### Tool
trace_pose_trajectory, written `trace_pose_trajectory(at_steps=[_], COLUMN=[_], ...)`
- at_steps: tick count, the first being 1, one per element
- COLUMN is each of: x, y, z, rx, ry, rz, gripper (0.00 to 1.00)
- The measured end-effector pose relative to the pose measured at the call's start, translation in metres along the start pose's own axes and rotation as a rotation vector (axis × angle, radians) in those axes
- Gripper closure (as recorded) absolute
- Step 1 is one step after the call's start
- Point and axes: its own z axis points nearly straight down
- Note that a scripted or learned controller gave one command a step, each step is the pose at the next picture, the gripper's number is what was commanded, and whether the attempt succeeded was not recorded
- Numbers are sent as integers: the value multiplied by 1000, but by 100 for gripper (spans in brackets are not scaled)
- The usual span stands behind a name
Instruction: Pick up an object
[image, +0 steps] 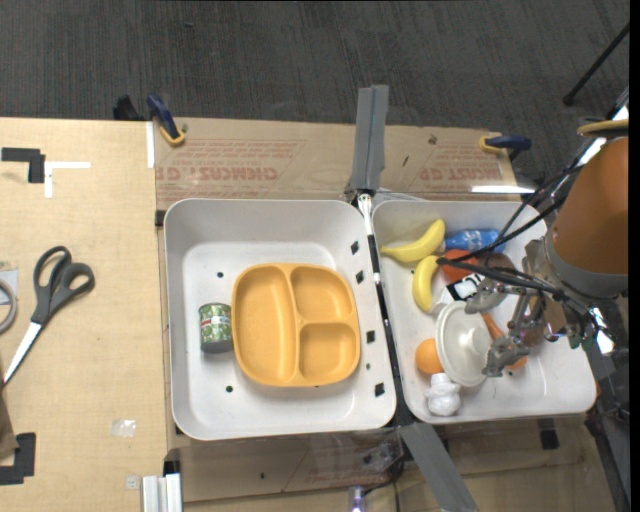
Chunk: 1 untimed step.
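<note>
The arm reached in over the right bin (575, 395), and its pincer (503, 352) hung low at the right edge of a small white bowl (460, 343); whether it was clenched or released I could not tell, and nothing was plainly caught in it. The bowl, which I took for the likely target, lay tipped on its side in the middle of that bin. Left of the bowl lay one banana (424, 283), with a second banana (417, 243) above that; below the bowl sat an orange ball (428, 355), and lower again a white lumpy thing (443, 399). Above and right of the bowl was a blue object (470, 240). The bowl looked like light, stiff plastic, smooth and apt to slip, so a pinch across its thin rim seemed the safest hold. Far left of the bowl, the other bin (185, 395) held a yellow divided plate (297, 324) and a small green can (215, 327).
</note>
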Motion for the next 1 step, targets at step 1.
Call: trace_pose_trajectory(at_steps=[1], x=[-79], y=[1], z=[98], rx=[8], ry=[-22], rz=[-68], gripper=[0])
